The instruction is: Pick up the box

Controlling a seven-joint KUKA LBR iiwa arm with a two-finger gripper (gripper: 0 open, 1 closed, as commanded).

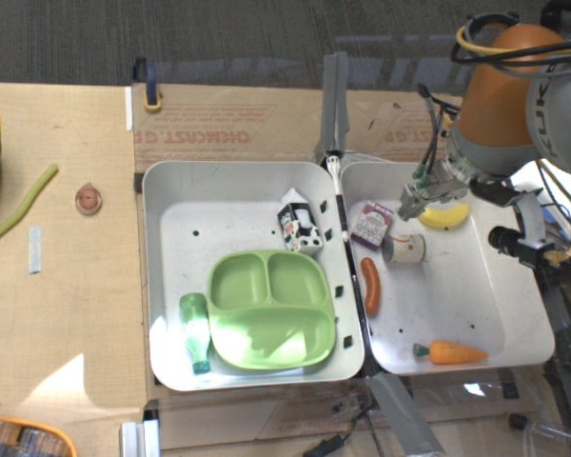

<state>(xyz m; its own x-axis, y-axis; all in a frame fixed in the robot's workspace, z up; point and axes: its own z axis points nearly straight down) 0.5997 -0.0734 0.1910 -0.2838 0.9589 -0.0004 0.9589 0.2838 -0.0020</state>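
A small pink and purple box point(371, 225) lies in the right bin point(495, 298), near its left wall. My gripper point(421, 201) hangs over the back of that bin, a little to the right of the box and above it. It is right beside a yellow banana point(446, 216). Nothing can be seen in its grasp. A black-and-white carton point(300, 228) stands in the left bin point(171, 255), close to the divider.
The right bin also holds a small pale cup point(404, 248) on its side, a red sausage point(369, 285) and an orange carrot point(452, 352). In the left bin are a green divided plate point(270, 308) and a green bottle point(195, 331).
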